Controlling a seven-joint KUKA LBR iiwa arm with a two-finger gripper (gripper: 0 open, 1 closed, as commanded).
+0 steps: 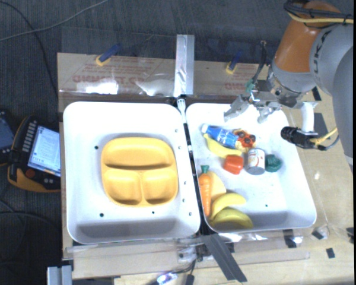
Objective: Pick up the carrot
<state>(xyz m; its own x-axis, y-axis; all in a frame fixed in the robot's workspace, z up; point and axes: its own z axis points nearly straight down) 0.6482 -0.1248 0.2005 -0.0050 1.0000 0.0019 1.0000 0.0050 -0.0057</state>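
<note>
The carrot (pixel 205 190), orange with a green top, lies along the left wall of the right bin (pixel 296 189), its tip pointing toward the front. My gripper (pixel 250 109) hangs over the back of that bin, well behind and to the right of the carrot. Its two fingers are spread apart with nothing between them. The grey arm with its orange band (pixel 296 43) comes in from the upper right.
In the right bin lie a blue bottle (pixel 221 135), a banana (pixel 221 149), a red pepper (pixel 233 164), a small can (pixel 255 160), a green item (pixel 273 163) and yellow fruit (pixel 228 209) beside the carrot. A yellow divided tray (pixel 139 171) sits in the left bin (pixel 83 159).
</note>
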